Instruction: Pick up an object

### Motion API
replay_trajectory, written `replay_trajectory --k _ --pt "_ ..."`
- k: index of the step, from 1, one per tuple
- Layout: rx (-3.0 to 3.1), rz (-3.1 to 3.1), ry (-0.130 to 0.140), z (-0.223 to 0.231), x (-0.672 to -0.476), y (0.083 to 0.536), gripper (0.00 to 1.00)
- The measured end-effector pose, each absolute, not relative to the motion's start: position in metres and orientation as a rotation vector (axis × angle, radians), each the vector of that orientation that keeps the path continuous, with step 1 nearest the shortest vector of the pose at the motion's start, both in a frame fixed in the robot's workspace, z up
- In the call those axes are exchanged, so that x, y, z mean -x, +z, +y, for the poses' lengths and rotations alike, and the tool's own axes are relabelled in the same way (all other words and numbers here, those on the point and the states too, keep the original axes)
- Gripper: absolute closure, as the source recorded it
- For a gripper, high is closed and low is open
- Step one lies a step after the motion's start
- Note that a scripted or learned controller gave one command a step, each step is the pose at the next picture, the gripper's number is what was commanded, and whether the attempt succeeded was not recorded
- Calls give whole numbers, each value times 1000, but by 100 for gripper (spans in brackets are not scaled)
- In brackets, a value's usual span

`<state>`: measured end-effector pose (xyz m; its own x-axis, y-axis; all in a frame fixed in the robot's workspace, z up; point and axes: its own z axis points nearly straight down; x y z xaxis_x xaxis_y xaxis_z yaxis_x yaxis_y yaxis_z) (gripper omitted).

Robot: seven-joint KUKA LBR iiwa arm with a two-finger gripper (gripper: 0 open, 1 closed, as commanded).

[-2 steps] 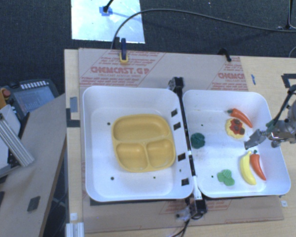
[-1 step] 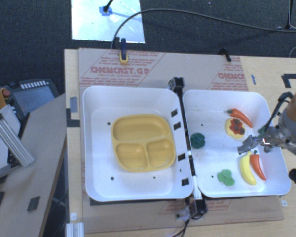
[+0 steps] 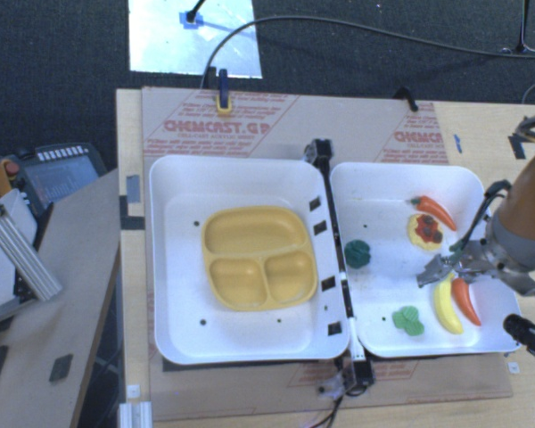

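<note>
Where jaws (image 3: 439, 270) hover — banana (image 3: 445, 307)

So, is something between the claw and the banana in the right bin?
Nothing visible is. The claw hangs just left of the banana's upper end, over bare bin floor. A carrot lies against the banana's right side, away from the claw.
</note>
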<state>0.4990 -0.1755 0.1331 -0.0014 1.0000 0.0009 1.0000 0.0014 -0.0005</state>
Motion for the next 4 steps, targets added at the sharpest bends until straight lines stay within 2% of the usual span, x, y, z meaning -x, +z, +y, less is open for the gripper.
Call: replay_trajectory --k 1,2,3,4 --pt "2219 -2222 0 -175 -499 82 0" --pt "2221 -2226 -3 -175 -501 95 100" --pt "2220 -2227 -2 -179 -498 137 100" --pt "2221 -2232 -6 -175 -502 201 100"
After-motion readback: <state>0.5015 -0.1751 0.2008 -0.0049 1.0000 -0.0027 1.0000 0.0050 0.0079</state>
